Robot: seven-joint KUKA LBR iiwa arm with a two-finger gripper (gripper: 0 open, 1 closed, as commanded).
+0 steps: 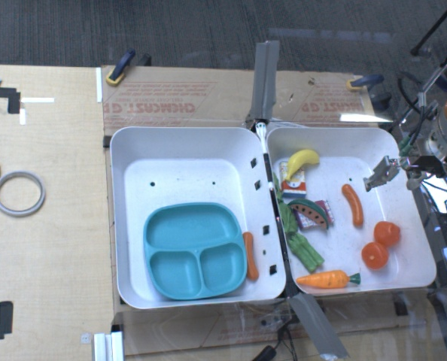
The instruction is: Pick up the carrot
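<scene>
- Near the front wall of the right bin (412, 209), the carrot (327, 280) lay on its side, its green top pointing right.
- Well apart from it, the gripper (381, 174) hung by that bin's right rim; whether its fingers were apart or together could not be told.
- Two tomatoes (380, 244) sat just right of the carrot, with a sausage (352, 204) behind them.
- A banana (302, 159), a watermelon slice (312, 213) and a green vegetable (302, 245) crowded the same bin's left side.
- A teal divided plate (193, 250) filled much of the left bin (133, 171), a second sausage (249, 256) touching its right edge.
</scene>
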